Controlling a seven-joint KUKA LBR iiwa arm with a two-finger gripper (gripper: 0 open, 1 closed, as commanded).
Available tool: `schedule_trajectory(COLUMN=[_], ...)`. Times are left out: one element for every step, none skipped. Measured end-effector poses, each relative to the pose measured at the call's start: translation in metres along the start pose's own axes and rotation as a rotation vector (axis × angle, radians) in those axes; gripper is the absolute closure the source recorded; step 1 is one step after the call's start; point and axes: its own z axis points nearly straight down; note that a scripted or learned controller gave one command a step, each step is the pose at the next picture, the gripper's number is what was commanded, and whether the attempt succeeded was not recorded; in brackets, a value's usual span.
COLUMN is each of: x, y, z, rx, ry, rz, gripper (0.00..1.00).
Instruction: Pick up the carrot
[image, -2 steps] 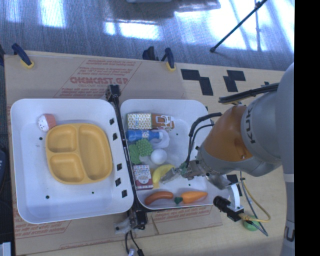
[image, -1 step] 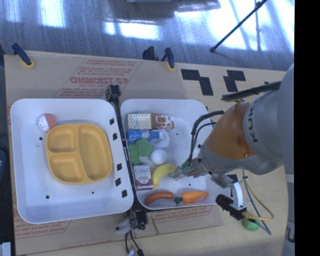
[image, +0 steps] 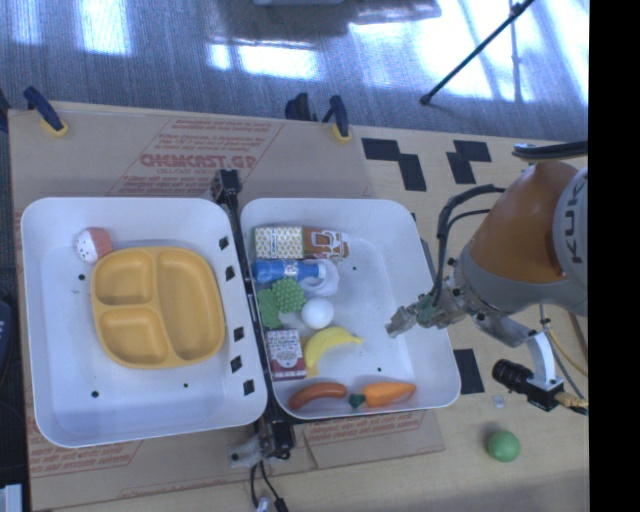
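1. Low over the right bin's (image: 425, 300) right rim sits the hand (image: 405, 318), a small grey metal cluster under the arm's rounded orange band; whether it is spread or pressed together cannot be told.
2. Just below the hand and slightly left, apart from it, the carrot (image: 385, 394) lies flat against the bin's near wall: a smooth orange taper with a green stub.
3. Left of the carrot, nearly touching, lies a glossy reddish-brown sausage (image: 318, 394).
4. Further left of the hand are a curved yellow banana (image: 330, 346), a white ball (image: 317, 314) and a knobbly green piece (image: 281, 298).
5. Far left, the other bin (image: 40, 330) holds a yellow plate (image: 157, 305) with three compartments.
6. Below and right of the hand, a green ball (image: 503, 445) rests on the surface (image: 470, 470).
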Motion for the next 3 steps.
schedule_trajectory(x=[0.0, 0.059, 0.074], y=[0.0, 0.015, 0.019], z=[0.0, 0.083, 0.104], rx=[0.001, 0.004, 0.0], ry=[0.001, 0.004, -0.002], rz=[0.0, 0.195, 0.545], gripper=[0.0, 0.0, 0.0])
